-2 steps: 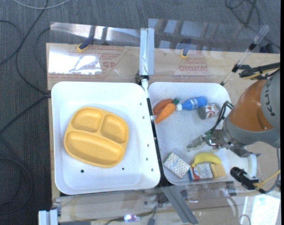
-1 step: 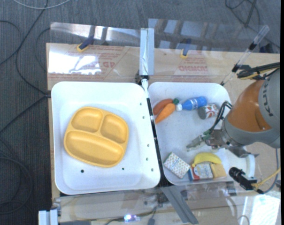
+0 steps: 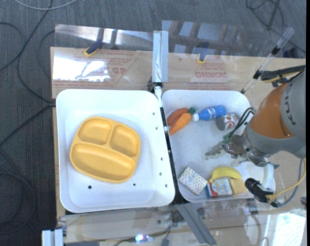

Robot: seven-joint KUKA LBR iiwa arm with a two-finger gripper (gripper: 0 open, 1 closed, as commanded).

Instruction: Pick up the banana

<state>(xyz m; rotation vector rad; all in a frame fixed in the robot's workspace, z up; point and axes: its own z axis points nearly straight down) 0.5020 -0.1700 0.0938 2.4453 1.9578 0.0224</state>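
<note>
The yellow banana lies curved in the right bin near its front edge, resting against a small carton. My gripper hangs just behind the banana, over the bin floor, a short gap away from it. Nothing is seen held in it. The grey arm with its orange band reaches in from the right.
At the back of the right bin lie an orange carrot, a blue bottle and a small can. A patterned packet sits front left of the banana. The left bin holds a yellow divided tray.
</note>
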